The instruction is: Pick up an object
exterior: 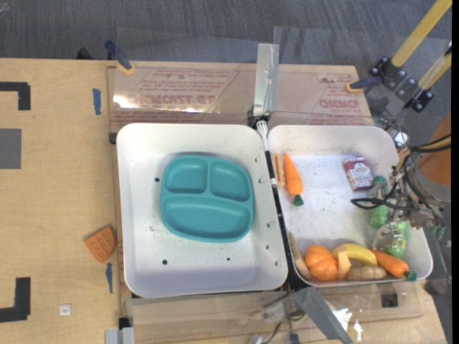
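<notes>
Tool [391, 217] hangs low at the right bin's [323, 143] right rim, over green items; I cannot tell its state. Inside that bin, a carrot [291, 178] lies by the left wall, a pumpkin [322, 261] and banana [356, 252] crowd the near edge, leaving the middle floor bare.

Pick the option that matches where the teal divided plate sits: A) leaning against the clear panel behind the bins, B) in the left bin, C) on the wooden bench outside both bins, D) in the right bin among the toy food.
B: the teal divided plate lies flat on the floor of the left bin, while the carrot and other toy food lie in the right bin.
</notes>
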